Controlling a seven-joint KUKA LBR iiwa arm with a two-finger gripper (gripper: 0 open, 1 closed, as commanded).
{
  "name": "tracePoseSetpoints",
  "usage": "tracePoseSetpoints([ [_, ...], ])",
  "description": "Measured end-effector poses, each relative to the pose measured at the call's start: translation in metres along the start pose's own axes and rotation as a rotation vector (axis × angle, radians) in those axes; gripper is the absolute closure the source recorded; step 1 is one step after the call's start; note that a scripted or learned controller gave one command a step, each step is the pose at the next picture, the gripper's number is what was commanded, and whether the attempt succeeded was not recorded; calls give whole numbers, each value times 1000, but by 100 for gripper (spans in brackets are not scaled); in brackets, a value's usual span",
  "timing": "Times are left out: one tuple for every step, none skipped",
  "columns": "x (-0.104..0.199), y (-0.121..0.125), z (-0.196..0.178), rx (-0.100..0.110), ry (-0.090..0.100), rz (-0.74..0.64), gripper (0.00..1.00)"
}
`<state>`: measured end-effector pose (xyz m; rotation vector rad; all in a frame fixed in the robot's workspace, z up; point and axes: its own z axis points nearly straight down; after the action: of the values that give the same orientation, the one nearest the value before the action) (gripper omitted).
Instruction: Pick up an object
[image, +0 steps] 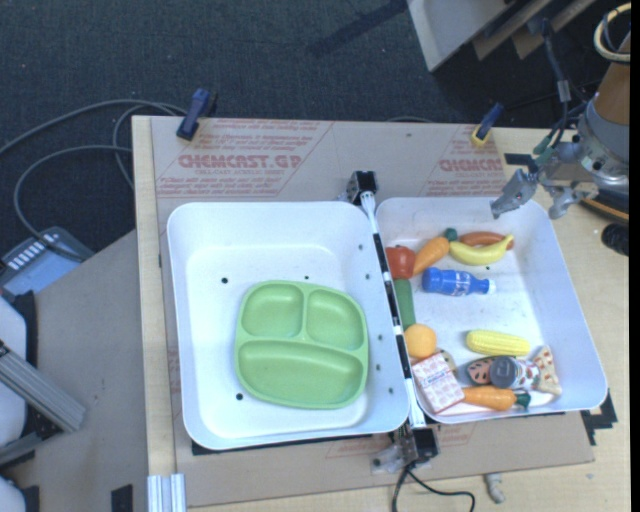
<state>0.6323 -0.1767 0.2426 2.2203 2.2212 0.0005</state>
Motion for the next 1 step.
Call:
tracePoseSetpoints([
  [-38, -35, 112, 3, 0, 1, 0],
])
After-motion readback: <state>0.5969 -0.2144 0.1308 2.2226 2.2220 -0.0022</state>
